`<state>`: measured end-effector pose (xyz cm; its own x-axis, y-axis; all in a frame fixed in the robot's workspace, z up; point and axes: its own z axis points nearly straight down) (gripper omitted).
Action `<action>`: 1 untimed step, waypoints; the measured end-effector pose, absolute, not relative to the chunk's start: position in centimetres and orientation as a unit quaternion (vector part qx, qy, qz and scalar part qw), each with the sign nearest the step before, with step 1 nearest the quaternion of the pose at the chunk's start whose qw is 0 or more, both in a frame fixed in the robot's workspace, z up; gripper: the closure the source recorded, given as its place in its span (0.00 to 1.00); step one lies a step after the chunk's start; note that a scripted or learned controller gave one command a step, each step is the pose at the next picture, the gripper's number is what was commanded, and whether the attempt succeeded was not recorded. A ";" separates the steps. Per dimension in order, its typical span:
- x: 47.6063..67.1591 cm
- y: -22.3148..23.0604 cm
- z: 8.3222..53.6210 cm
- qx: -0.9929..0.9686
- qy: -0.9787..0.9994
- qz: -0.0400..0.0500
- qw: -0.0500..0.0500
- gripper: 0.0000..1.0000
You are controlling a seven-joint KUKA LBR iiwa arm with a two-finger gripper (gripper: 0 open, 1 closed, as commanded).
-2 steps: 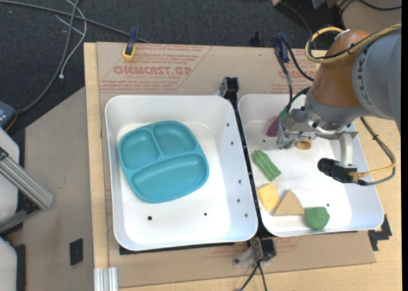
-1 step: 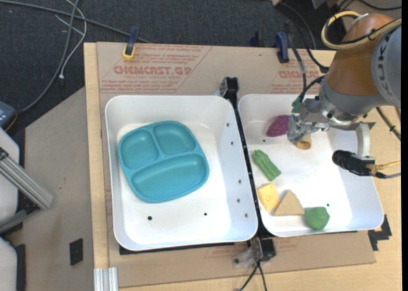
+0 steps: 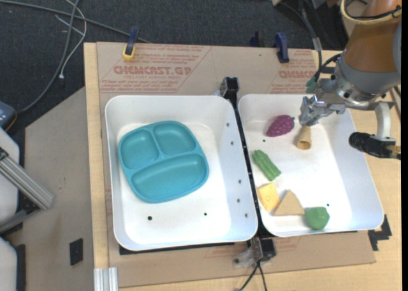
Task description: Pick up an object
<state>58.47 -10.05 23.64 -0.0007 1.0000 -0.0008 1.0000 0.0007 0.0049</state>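
Hovering over the right bin (image 3: 366,184), the hand (image 3: 310,113) sits near that bin's 12 o'clock edge; arm (image 3: 370,35) comes in from 2 o'clock. Can't tell whether the hand is released or clenched, and nothing is visibly gripped.

Right bin contents:
- purple grape bunch (image 3: 279,125), at 9 o'clock of the hand, just beside it
- tan cone-shaped piece (image 3: 304,137), at 6 o'clock of the hand, close below it; contact not clear
- green pickle-like piece (image 3: 266,164), toward the bin's 9 o'clock side, near the divider
- yellow cheese block (image 3: 268,196), at 7 o'clock in the bin
- tan wedge (image 3: 290,205), touching the cheese block on its 3 o'clock side
- green round piece (image 3: 317,218), at 6 o'clock in the bin, just beside the wedge

Left bin (image 3: 121,207) holds a teal divided plate (image 3: 164,160), three compartments, lying flat near the bin's centre.

Both bins sit side by side on a cardboard sheet (image 3: 159,70) on the worktop, with blue clamps (image 3: 132,41) at the 12 o'clock edge. Loose white cables (image 3: 64,22) lie on the dark floor at 11 o'clock.
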 end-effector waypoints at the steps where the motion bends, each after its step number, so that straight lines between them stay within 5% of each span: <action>1: 58.5 -10.1 27.3 0.707 0.707 0.001 0.001 1.00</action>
<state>58.55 -10.05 27.26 -0.0008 1.0000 -0.0003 1.0000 0.0008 0.0037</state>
